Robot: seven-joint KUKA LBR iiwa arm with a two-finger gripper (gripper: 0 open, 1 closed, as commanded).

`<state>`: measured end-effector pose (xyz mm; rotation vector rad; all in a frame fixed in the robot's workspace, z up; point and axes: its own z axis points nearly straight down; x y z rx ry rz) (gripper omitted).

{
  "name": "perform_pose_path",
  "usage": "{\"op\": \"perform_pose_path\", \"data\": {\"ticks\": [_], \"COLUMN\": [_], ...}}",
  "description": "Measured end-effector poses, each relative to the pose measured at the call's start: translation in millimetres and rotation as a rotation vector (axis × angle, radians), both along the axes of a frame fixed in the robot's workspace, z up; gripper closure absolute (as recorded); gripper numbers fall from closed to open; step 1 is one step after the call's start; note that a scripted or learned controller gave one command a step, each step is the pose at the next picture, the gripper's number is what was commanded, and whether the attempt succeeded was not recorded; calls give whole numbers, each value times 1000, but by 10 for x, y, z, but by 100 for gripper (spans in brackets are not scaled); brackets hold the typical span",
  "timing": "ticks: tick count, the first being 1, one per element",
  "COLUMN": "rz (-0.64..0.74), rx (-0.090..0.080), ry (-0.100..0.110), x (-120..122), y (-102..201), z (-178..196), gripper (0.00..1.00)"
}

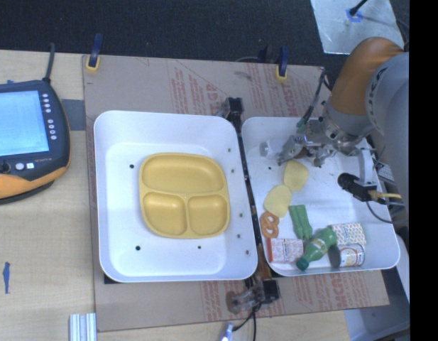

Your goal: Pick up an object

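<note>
My gripper (302,155) hangs over the far part of the right bin (389,261), open, with nothing between its fingers. Just below it lies a pale yellow chip (296,175), and a second one (278,199) sits a little nearer and to the left. Toward the bin's near side are a pretzel (269,224), a green pickle-like piece (300,221), a green bottle (317,247), a red and white packet (285,249), a patterned carton (348,232) and a can (351,255).
The left bin (112,190) holds a yellow divided plate (183,194). A tablet-like pendant (23,130) rests on the bench at far left. The grey arm with its orange band (364,69) and a black cable fitting (353,185) overhang the right bin's right side.
</note>
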<state>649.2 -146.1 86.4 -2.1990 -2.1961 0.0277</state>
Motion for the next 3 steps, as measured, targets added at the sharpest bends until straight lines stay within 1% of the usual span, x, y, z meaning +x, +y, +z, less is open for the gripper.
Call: {"op": "perform_pose_path", "data": {"ticks": [1,2,3], "rz": [6,9,5], "rx": [-12,-13,-10], "ry": [-32,-30,-36], "x": [-621,-620,-79], "y": [203,193,787], "z": [51,157,1066], "gripper": [0,100,100]}}
